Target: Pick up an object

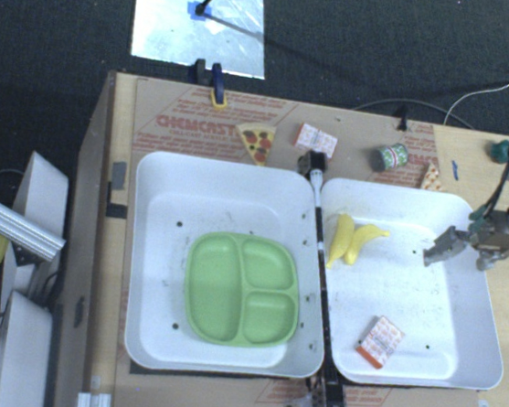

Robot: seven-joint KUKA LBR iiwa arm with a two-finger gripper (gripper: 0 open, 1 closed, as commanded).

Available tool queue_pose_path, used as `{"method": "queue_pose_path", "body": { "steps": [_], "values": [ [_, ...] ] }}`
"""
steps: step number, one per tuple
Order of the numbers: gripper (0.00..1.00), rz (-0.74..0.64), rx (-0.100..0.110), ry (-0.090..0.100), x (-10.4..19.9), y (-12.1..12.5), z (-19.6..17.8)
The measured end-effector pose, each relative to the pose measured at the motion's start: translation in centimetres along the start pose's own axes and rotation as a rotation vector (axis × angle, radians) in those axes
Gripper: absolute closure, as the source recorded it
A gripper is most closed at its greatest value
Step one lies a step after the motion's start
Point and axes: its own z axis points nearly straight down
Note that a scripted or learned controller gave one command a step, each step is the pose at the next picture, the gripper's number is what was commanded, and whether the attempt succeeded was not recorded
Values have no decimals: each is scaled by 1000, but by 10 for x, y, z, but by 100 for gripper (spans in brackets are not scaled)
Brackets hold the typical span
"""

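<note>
In the right bin [470,358], a yellow banana [351,238] lies near the left wall at the back. A small red and white box [379,341] lies towards the front. My gripper [462,254] hovers over the right bin's back right part, to the right of the banana and apart from it. Its fingers [440,247] are spread open with nothing between them. A green divided plate [242,290] lies flat in the left bin [154,232].
Behind the bins, on the cardboard, lie a toy pizza slice [256,141], a small white packet [317,139], a green can [392,156] and a cracker [431,176]. A black divider [319,261] runs between the bins.
</note>
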Motion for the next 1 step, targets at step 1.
{"method": "queue_pose_path", "body": {
  "steps": [1],
  "values": [
    [0, 0, 3, 1, 40, 54, 105]
  ]
}}
